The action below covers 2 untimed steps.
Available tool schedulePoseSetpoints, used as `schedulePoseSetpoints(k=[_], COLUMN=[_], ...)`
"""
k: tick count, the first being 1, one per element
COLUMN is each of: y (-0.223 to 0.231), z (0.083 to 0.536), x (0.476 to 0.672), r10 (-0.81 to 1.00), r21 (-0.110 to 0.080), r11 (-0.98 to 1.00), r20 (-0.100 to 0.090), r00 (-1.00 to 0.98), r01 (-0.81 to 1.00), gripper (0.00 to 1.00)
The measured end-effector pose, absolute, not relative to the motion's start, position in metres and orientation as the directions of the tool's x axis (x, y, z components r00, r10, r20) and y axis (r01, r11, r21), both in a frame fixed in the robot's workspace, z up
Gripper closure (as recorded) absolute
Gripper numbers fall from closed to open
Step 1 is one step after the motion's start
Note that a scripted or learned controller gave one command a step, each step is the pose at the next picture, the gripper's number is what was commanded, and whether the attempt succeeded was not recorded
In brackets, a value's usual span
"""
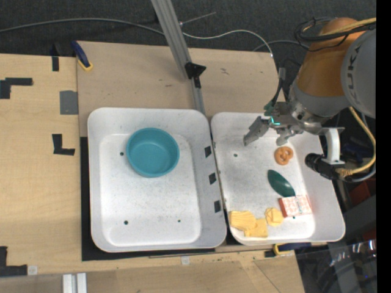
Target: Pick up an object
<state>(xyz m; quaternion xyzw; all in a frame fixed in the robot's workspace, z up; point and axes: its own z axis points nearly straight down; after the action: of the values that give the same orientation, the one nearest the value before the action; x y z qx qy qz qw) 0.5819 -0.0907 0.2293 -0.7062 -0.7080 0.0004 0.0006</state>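
Two white bins sat side by side — a blue bowl [153, 152] in the left bin [104, 182]. The gripper [267, 134] hung spread wide, holding nothing, over the right bin's [244, 176] far edge — near an orange donut [283, 155].

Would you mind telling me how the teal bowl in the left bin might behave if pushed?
The teal bowl sits upright on a broad base, so it would probably slide rather than tip. Its smooth surface looks slippery, likely light plastic.
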Motion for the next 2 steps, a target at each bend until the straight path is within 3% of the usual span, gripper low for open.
schedulePoseSetpoints(k=[2], y=[-0.093], z=[0.140], x=[0.579], r10=[1.000], r21=[-0.007], r11=[0.002], r20=[0.000], r00=[-0.002], r01=[1.000], gripper=[0.00])
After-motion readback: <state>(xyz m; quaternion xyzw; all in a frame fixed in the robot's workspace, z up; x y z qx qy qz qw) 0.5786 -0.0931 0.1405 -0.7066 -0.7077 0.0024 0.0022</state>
